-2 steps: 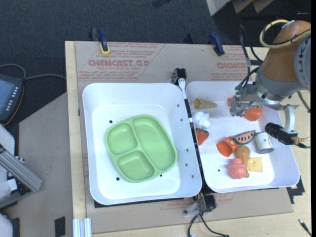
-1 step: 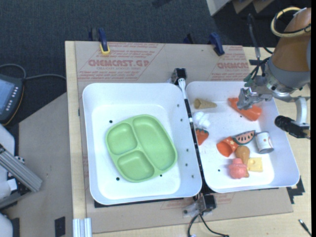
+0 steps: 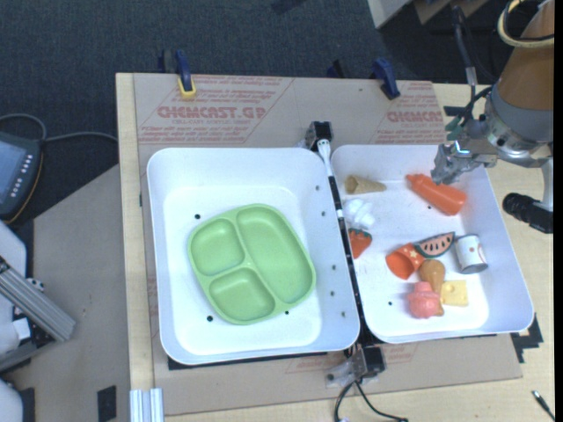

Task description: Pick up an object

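Aiming, by the look of it, at the orange carrot-shaped toy [image 3: 437, 193], flat on the bottom of the right bin [image 3: 513, 271], in its far part and clear of the other toys. Probably singled out for that: free on all sides, nothing to snag. Hovering right over its far end with the claw [image 3: 454, 162]; open or closed, cannot tell from this slant, and nothing seen gripped.

Nearer the camera, a loose cluster in the same bin: watermelon slice [image 3: 435, 243], silver can [image 3: 471, 253], small orange cup [image 3: 404, 261], brown lump [image 3: 431, 273], pink toy [image 3: 423, 302], yellow block [image 3: 455, 293]. Packed close, some touching, so harder to take singly. Toward the divider, a tan cone [image 3: 363, 184], a white piece [image 3: 358, 211] and a red-orange piece [image 3: 358, 243].

In the left bin [image 3: 167, 236], just a green divided plate [image 3: 252, 263], set at an angle.

Both bins side by side on a brown printed board [image 3: 264, 112] over the worktop, pinned at the far edge by blue clamps [image 3: 185, 73], presumably against sliding. Beyond, dark carpet [image 3: 132, 16]; at the left, a dark handheld device [image 3: 18, 170].
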